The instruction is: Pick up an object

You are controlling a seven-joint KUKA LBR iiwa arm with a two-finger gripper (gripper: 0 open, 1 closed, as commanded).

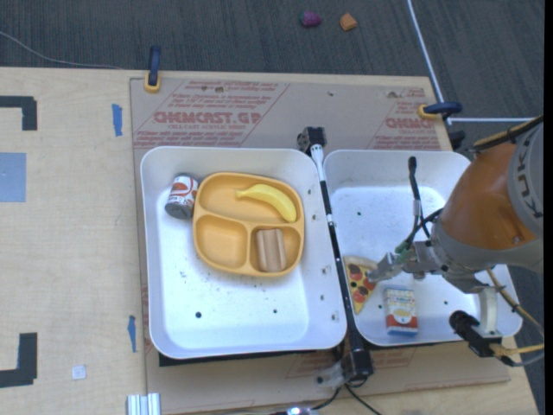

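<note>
In the right bin, a toy pizza slice lies by the left wall, and a small orange and white carton lies near the front. My gripper hangs low over this bin, just above and between the two. It sits right of the pizza slice's top edge, and the grey and orange arm reaches in from the right. Nothing shows held in it. In the left bin, a yellow divided plate holds a banana and a brown cylinder. A small can lies beside the plate.
The bins stand side by side on a cardboard sheet, clamped at the back corners. A black cable runs down the right bin toward the wrist. A black fitting sticks out at that bin's front right corner.
</note>
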